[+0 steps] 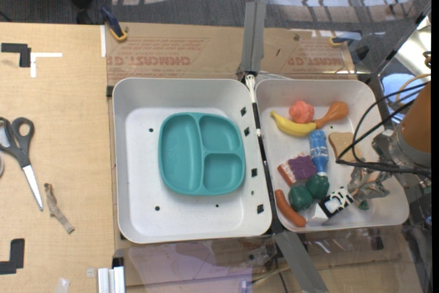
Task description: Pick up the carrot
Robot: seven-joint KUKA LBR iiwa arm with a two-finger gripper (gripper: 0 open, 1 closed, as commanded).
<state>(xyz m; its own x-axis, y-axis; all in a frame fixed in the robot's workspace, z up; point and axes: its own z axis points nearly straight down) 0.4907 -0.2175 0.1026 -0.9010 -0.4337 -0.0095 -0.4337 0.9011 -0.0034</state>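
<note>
Not yet done, judging from the picture. Carrot (330, 114) lying in the upper part of the right bin (309, 84), orange and tapered, with the thin end touching the banana (291, 125) and a red ball (301, 110) just beside it on the left. Taken as the carrot because of colour and shape; a red sausage-like piece (290, 208) at the lower left of the same bin could be mistaken for it, but looks too red and too even in thickness.

Gripper (361, 183) low over the lower right part of the right bin, well apart from the carrot, with a brown flat piece (339, 145) between the two. Hard to read against cables and shadow: impossible to tell if open or closed. Nothing clearly held. Close to a black-and-white block (337, 202), but touching or not cannot be said.

Left to do, as a judgement: nearly everything. Needed first a move toward the upper part of the frame, then a descent over the thick end of the carrot, away from the banana, then closing and lifting. Some risk of catching the banana or the red ball together with the carrot, since all three lie close.

Left bin (137, 168) with a teal plate (202, 154) only, of no use for this task.
</note>
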